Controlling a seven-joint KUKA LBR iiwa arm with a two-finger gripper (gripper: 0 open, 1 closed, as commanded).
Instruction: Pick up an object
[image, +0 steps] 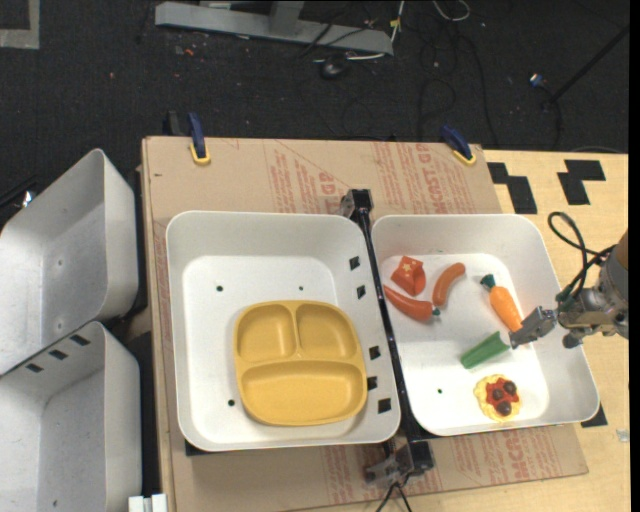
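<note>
The right bin (520, 235) holds several toy foods. A red pepper piece (408, 273) lies at the upper left, with a red chilli (408, 305) and an orange sausage (449, 281) beside it. Further right are a carrot (503, 305), a green cucumber (485, 350) and a small pizza (499, 395). My gripper (545, 325) reaches in over the bin's right wall, just right of the carrot and close to the cucumber's right end. I see nothing held in it.
The left bin (190, 300) holds a yellow divided plate (298, 362). A black divider (377, 300) runs between the bins. Two more white bins (60, 260) stand off the bench at the left. A cable (565, 235) loops near the right bin's far corner.
</note>
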